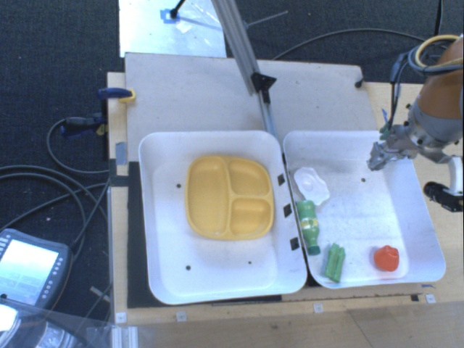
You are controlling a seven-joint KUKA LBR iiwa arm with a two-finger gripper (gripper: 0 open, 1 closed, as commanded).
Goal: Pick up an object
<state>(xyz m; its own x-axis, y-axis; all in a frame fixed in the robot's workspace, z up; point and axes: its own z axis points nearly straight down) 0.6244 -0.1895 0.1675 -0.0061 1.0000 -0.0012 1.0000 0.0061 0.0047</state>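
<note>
Bench, two bins. Right bin (406,194): bottle (308,227) at left wall, risking a glancing miss; gripper (378,158) state we cannot tell.

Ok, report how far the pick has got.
Nothing looks picked yet. The gripper sits over the right bin's upper right edge, nothing seen between its fingers. The white object, green bottle, green block and orange object all lie in that bin. Left: descend, grasp, lift.

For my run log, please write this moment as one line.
arm: over right bin | pincer: above the bin's far part, nothing held | in right bin: white piece, green bottle, green block, orange object | left bin: yellow tray
</note>
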